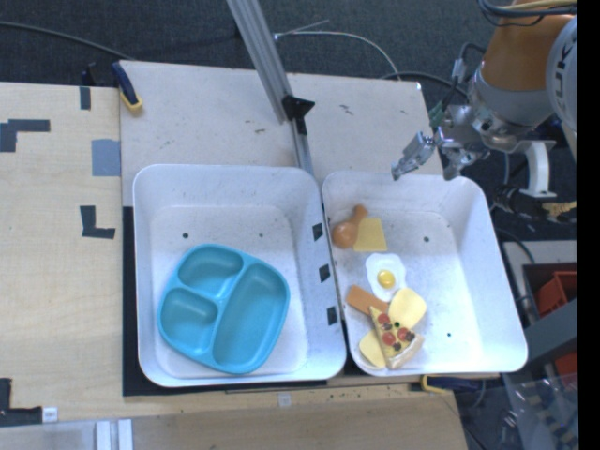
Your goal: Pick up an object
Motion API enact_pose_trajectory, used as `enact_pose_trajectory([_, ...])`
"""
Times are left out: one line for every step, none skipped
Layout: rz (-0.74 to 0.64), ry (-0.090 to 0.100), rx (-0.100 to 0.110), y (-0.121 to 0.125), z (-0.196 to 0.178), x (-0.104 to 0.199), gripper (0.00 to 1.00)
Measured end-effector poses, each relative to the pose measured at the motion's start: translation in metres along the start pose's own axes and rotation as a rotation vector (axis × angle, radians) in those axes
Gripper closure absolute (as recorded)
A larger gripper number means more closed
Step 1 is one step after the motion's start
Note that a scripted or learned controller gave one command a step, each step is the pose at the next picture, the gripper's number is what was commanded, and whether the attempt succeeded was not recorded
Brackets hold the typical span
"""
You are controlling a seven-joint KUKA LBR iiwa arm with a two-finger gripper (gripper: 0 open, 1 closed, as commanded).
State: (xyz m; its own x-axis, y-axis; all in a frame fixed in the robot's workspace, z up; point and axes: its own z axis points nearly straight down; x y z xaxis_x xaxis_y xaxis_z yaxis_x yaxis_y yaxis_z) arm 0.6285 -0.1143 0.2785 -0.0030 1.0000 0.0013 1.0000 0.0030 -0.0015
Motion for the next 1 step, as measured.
enact_pose_trajectory([0.005, -0.003, 0.008, 0.0141, 0.0983, -0.0393, 0.00])
